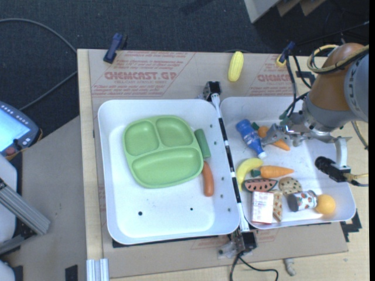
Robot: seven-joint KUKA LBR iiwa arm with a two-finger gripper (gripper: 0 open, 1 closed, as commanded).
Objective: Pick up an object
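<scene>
Camera view has my grey arm with the orange band reaching in from the right, and my two-finger gripper (pixel 280 134) is down in the right white bin (pixel 345 206), low by the blue plastic bottle (pixel 249 136). A small orange piece (pixel 281 146) lies just beside it. Open or closed, I cannot tell from here. Below sit a yellow banana (pixel 247 168), an orange carrot (pixel 275 171), a watermelon slice (pixel 260 185) and a small can (pixel 302 201). Over in the left white bin (pixel 111 157) rests the green divided plate (pixel 163 150), with a green stick (pixel 203 143) and an orange sausage-shaped piece (pixel 208 178) against its right side.
</scene>
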